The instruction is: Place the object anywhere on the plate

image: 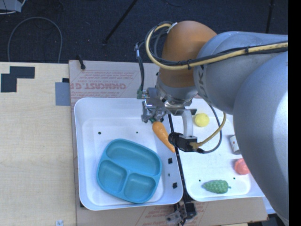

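Looms in from the right of the blue plate [129,171] as a smooth grey arm [254,93], cut off by the frame edge, with a rounded orange band [186,46] and a yellow cable looped over it. Hides much of the right bin [211,164], which lies to the right of the plate. Shows the left bin [77,149] whole: shallow, white, glossy plastic with rounded corners, holding the plate in its lower half.

Plate: matte blue, rounded, split into three compartments, lying flat.

Above and right of the plate, the gripper [154,113]: a cluster of dark metal parts, too cluttered to make out how wide it stands or whether it grips anything. Directly beneath it, the carrot [163,134]: orange, tapered, slanting down to the right, upper end meeting the gripper, lower end over the divide between the bins, just off the plate's upper right edge.

Further right of the plate: a knobbly green object [216,186]; a smooth yellow ball [201,120]; a pink object [241,166], half hidden by the arm.
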Robot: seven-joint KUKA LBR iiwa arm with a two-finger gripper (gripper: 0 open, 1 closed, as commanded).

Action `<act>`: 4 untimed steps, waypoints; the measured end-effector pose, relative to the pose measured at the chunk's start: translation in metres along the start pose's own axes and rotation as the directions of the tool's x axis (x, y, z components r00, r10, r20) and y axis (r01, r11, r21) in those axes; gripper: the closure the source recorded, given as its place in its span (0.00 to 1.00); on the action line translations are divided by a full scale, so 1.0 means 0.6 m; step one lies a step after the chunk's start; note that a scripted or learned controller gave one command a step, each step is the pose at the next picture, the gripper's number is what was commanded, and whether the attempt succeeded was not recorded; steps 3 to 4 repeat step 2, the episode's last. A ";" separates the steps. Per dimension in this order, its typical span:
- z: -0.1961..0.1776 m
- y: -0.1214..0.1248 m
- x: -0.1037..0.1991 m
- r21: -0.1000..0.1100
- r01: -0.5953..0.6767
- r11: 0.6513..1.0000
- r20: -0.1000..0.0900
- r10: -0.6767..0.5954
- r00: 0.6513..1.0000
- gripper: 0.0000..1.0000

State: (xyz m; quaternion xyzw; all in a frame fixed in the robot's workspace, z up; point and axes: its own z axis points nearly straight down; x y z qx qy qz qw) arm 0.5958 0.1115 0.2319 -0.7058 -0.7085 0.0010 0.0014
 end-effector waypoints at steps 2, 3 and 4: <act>0.002 0.003 0.041 0.000 -0.002 1.000 0.002 0.002 1.000 0.00; 0.002 0.003 0.041 0.000 -0.002 1.000 0.002 0.002 1.000 0.00; 0.002 0.003 0.041 0.000 -0.002 1.000 0.002 0.002 1.000 0.00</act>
